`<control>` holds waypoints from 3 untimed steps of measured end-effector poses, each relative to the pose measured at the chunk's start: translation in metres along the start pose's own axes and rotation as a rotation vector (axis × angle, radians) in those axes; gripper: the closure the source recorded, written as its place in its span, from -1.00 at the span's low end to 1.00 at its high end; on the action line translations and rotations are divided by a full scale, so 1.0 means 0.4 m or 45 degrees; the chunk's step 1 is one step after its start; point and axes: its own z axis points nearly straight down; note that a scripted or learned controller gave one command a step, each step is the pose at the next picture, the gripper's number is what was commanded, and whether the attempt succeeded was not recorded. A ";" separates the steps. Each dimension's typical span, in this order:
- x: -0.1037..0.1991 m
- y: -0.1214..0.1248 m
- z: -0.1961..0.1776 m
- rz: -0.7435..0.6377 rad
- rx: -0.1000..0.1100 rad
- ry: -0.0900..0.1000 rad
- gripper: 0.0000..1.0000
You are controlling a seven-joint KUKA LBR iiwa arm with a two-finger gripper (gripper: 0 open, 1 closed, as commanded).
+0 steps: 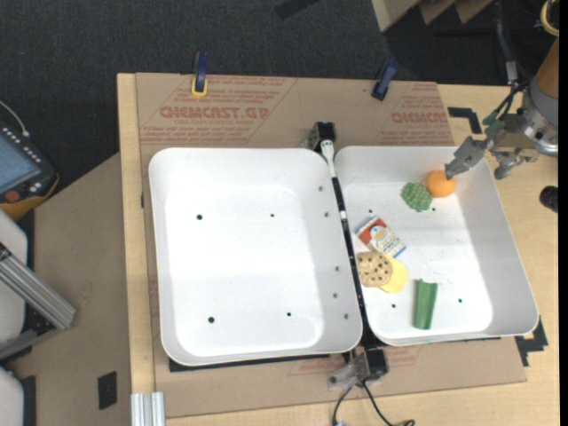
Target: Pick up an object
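The worktop [106,238] is pale wood, topped by a brown cardboard sheet [266,105] printed with red lettering and pinned at its upper edge by a yellow clamp [201,80] and a blue clamp [385,80]. Dark carpet fills the upper part of the frame. Two shallow white bins sit side by side on the cardboard: the left bin [240,256] in the middle of the frame, the right bin [497,238] toward the right. In the right bin lie an orange ball [440,183] touching a green bumpy object [416,195], a small printed packet [380,237], a cookie [375,270] on a yellow disc [396,279], and a green block [425,304]. The end effector [486,160] hangs at the right bin's upper right edge, fingers spread apart, one fingertip [461,162] just beside the orange ball, nothing between them.
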 end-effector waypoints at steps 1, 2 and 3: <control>0.000 0.002 -0.028 -0.001 -0.005 -0.002 1.00; -0.037 0.009 -0.492 -0.001 -0.026 -0.011 1.00; -0.076 -0.170 -0.499 0.005 0.002 0.000 1.00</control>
